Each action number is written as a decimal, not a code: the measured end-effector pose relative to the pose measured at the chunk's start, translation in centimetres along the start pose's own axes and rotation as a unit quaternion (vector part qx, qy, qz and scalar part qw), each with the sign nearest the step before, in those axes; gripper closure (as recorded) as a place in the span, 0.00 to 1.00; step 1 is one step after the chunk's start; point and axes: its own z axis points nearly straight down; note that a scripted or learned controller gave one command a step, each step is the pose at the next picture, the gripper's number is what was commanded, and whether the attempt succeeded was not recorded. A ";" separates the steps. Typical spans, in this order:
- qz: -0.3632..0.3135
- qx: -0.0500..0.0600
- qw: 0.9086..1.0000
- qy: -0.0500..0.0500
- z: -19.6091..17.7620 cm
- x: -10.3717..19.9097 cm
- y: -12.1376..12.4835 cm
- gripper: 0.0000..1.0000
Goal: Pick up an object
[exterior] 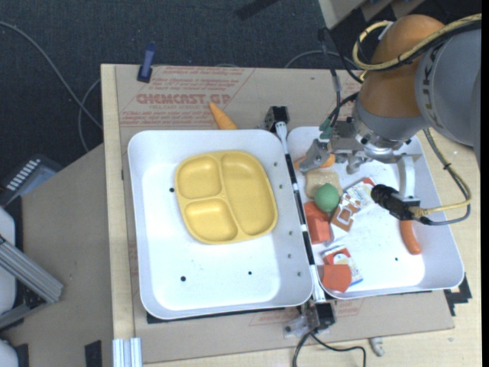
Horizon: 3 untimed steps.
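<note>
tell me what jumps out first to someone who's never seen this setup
A yellow divided plate sits alone in the left bin. The grey arm with its orange band hangs over the right bin, above a clutter of small things, among them a green ball.

right bin point(435, 270) crowded, left bin point(153, 266) margins open

Even, bright overhead light on my white bins point(153, 274), soft shadows, slight blur, dim dark floor point(53, 21).
</note>
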 end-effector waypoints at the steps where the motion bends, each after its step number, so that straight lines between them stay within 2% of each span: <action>1: 0.000 -0.005 1.000 -0.002 9.6 -5.7 -2.7 0.00; 2: 0.001 -0.006 1.000 -0.002 8.7 -5.7 -2.7 1.00; 3: 0.001 -0.006 1.000 -0.002 8.7 -5.7 -2.7 0.00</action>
